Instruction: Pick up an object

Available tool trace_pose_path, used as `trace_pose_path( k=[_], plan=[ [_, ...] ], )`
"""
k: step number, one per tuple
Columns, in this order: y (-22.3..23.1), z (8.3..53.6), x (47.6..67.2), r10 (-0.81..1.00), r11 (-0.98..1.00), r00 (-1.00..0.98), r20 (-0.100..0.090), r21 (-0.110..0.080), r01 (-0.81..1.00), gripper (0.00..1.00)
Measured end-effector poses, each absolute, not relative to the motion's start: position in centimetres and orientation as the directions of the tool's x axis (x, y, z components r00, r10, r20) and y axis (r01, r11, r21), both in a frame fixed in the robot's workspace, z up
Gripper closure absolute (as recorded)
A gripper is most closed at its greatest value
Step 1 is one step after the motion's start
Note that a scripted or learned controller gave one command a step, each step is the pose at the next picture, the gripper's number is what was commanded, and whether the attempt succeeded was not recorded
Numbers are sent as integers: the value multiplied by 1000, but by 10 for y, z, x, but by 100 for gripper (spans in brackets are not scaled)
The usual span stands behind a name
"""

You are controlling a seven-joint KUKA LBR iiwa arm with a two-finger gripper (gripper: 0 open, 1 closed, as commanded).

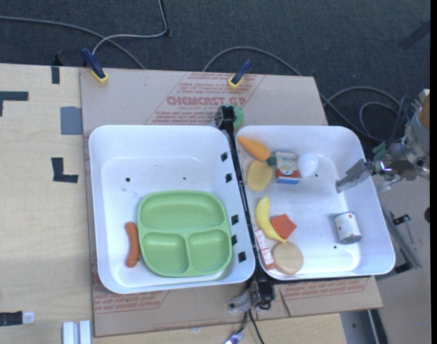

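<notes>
- The gripper (pixel 349 177) hangs over the right rim of the right bin (pixel 333 136), reaching in from the right side of the camera view, above the bin floor and clear of everything in it.
- Whether its fingers are spread or closed cannot be told from this angle; nothing is seen held between them.
- The nearest candidate, by my reading, is the small grey can (pixel 347 227): it lies on its side just below and slightly left of the gripper in the view, its long axis running roughly up and down the picture.
- A white ball (pixel 308 165) sits to the gripper's left, touching or just beside a small carton (pixel 286 168).
- Further left, near the divider, lie a carrot (pixel 254 148), a banana (pixel 263 215), an orange wedge (pixel 283 227) and a round biscuit (pixel 288 258).
- The left bin (pixel 107 149) holds a green divided plate (pixel 184 233) and a sausage (pixel 132 244), well apart from the arm.
- Both bins rest on cardboard atop the desk (pixel 25 192).
</notes>
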State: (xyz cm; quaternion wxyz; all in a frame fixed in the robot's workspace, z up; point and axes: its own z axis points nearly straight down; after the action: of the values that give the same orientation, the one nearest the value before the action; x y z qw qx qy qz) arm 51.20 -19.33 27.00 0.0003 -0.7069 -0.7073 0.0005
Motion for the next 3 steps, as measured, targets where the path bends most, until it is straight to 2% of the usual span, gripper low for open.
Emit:
trace_pose_path(
  k=[1,2,3],
  plan=[
    [-140,139,573,1000,2,-2,2,-5,1000,0],
    [-110,88,632,1000,2,-2,0,5,1000,0],
    [-109,87,668,1000,2,-2,-2,-8,1000,0]
  ],
)
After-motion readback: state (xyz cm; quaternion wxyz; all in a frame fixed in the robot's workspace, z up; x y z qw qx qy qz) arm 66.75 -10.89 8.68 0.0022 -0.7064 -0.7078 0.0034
